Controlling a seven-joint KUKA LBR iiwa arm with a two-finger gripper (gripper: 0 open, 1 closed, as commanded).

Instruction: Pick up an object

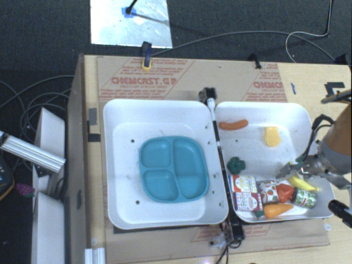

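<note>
Two white bins are sitting side by side on the surface; the gripper [297, 171] is hovering over the right bin [286, 114], just beside a yellow banana [304, 183] near the right corner, its opening impossible to tell.

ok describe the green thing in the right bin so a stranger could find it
Start at the right bin, the one without the blue plate. Near its left wall, above the clutter of packets, sits the dark green lump. It sits alone, the darkest thing there.
</note>
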